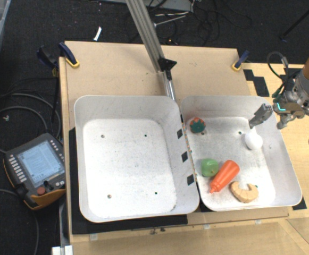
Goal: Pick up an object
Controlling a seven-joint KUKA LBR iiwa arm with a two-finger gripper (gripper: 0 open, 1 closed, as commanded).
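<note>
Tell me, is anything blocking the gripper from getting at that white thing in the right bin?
Nothing visible does. The gripper hangs open over the right bin, and the white object lies just below and beside it, apart from the other pieces. The carrot and green piece sit nearer the bin's front.

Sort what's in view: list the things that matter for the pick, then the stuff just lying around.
For the pick: gripper, white object, orange carrot, green object, tan ring piece, small green-and-orange ball, right bin.

Lying about: left bin, teach pendant, clamps.
</note>
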